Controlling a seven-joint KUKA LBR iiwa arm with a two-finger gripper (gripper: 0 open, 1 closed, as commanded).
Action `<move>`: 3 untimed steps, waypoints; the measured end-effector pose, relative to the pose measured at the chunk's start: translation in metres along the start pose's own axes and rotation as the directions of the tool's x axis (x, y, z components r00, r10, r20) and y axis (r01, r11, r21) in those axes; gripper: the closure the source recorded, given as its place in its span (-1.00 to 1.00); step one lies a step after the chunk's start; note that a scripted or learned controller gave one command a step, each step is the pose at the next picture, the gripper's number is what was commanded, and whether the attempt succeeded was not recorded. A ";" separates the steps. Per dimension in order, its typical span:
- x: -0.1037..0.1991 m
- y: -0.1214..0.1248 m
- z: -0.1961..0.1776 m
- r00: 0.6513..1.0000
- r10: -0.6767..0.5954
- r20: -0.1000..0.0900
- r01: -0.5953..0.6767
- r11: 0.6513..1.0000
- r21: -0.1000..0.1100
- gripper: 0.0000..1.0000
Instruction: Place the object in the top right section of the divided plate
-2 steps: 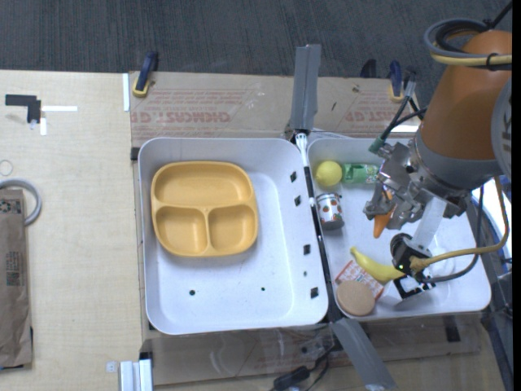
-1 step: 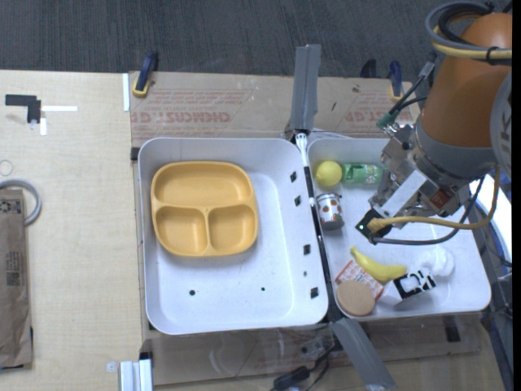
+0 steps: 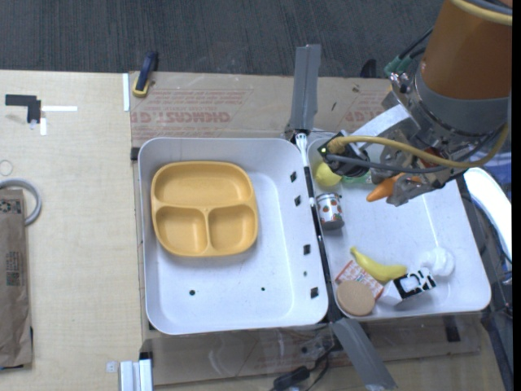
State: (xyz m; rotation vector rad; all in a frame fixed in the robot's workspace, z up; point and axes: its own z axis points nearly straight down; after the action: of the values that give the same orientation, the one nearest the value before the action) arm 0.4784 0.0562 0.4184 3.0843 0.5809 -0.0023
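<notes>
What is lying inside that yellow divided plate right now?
Nothing that I can see: all three sections of the yellow divided plate look bare. The banana, small can and other items lie in the right bin, partly hidden under the arm.

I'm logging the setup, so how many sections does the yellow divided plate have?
3. The divided plate sits in the left bin: one wide section along its top and two smaller ones below, at lower left and lower right. All three are in plain view.
</notes>
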 end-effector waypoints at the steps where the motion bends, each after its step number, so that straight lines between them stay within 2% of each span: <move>1: 0.001 0.000 -0.009 1.000 0.001 0.003 -0.001 1.000 -0.002 1.00; 2: 0.002 0.001 -0.017 1.000 0.002 0.005 -0.002 1.000 -0.005 1.00; 3: 0.005 0.061 -0.008 0.998 0.057 0.004 -0.057 0.998 0.001 1.00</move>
State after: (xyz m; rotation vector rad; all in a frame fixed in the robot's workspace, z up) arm 0.5052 0.0014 0.4267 3.0995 0.4929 -0.0083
